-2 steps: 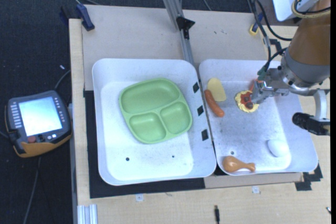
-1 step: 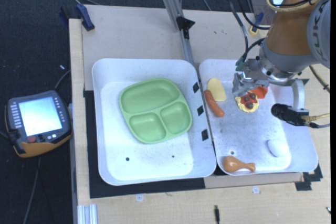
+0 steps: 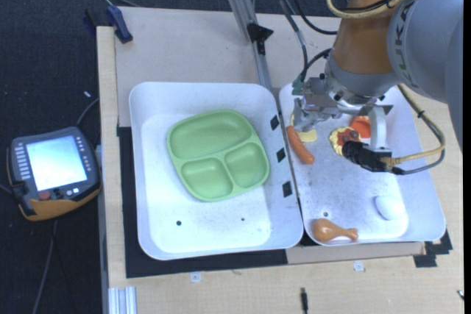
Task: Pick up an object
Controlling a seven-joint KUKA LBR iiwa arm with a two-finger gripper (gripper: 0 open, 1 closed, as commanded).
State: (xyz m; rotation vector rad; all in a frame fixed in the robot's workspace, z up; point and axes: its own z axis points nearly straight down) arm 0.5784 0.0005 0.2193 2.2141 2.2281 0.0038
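I am working over a pale wooden bench (image 3: 184, 40) standing on dark carpet, with a teach pendant (image 3: 51, 171) lying on the floor beside it. The left bin (image 3: 147, 158) is holding a green divided plate (image 3: 218, 154). My gripper (image 3: 309, 114) is hanging over the right bin (image 3: 353, 187), just above the orange carrot-like piece (image 3: 299, 145) near that bin's left wall; its long axis is running diagonally, from upper left toward lower right. I cannot tell my grip state.
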